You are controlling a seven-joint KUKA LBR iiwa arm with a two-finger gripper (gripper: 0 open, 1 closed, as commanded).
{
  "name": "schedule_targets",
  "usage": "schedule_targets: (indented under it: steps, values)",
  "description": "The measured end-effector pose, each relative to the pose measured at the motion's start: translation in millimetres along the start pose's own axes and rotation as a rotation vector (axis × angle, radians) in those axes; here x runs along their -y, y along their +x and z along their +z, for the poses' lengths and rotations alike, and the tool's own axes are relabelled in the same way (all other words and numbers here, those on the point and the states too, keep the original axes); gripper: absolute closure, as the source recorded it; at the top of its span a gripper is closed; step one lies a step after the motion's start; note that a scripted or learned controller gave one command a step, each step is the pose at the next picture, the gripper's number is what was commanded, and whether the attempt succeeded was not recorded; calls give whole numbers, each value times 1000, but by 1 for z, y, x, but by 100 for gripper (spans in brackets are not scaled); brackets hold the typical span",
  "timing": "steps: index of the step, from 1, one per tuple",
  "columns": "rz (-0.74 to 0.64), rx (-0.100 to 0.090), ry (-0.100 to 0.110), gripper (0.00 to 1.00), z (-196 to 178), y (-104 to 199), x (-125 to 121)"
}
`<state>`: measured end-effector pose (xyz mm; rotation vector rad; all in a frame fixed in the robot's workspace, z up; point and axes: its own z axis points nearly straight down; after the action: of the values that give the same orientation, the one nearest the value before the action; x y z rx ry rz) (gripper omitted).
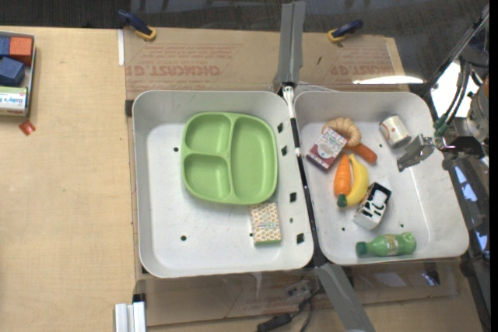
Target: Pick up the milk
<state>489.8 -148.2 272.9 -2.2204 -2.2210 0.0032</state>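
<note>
The claw (413,153) hangs over the right side of the right bin (443,225), at the end of the arm (468,138) coming in from the right. From where I stand I can't tell whether it is wide or narrow, and I see nothing caught in it. It sits near a small pale can (394,130) lying on its side, just up and to the left of it.

The milk (373,206), which I take to be the little black-and-white carton, rests on the floor of the same bin. It lies below and left of the claw, clearly apart from it. Its top edge touches or nearly touches a banana (359,183), which has a carrot (342,177) alongside. Further up are a pink carton (327,148) and a croissant (346,128). A green bottle (387,246) lies on its side just below the milk, near the bin's front wall.

Over in the left bin (156,190) there is a green divided plate (229,159) and a small patterned box (266,224).

To my eye this is the approach step, with no grasp made yet. The next move calls for the claw to travel left and toward the front of the bin until it is above the milk. It then needs to turn to suit the carton's tilt and come down without catching the banana or the bottle.
</note>
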Motion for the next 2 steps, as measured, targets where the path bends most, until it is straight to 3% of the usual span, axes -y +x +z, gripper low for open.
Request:
schedule_targets:
  steps: [1,2]
  values:
    - [-66,5,-29,0,159,36,-39]
    - [-61,4,-30,100,149,35,-40]
